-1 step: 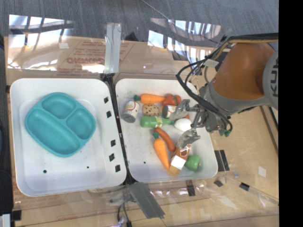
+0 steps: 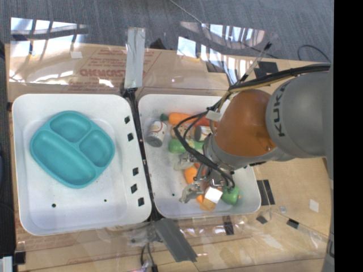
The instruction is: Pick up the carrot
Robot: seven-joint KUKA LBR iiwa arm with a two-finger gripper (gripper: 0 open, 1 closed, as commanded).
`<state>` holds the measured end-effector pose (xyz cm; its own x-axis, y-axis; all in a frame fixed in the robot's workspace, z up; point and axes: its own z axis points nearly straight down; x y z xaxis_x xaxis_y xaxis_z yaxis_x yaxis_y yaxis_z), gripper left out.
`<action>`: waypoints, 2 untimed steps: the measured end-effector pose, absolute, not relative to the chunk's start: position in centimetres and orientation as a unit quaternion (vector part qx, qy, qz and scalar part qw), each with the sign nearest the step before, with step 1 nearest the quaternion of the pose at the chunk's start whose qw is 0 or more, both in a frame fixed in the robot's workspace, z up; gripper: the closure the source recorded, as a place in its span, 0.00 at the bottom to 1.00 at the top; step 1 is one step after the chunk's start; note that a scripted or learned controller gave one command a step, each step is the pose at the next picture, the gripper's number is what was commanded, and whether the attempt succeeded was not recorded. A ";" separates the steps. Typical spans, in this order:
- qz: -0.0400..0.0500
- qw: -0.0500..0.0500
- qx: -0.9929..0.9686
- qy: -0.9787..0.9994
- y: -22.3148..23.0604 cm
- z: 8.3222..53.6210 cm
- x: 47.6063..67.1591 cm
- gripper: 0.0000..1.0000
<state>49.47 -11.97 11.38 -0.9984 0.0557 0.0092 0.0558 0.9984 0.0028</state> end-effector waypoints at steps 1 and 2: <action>0.000 0.000 0.066 -0.998 -12.7 9.1 51.3 0.00; 0.000 -0.001 0.070 -0.998 -12.5 10.2 51.5 1.00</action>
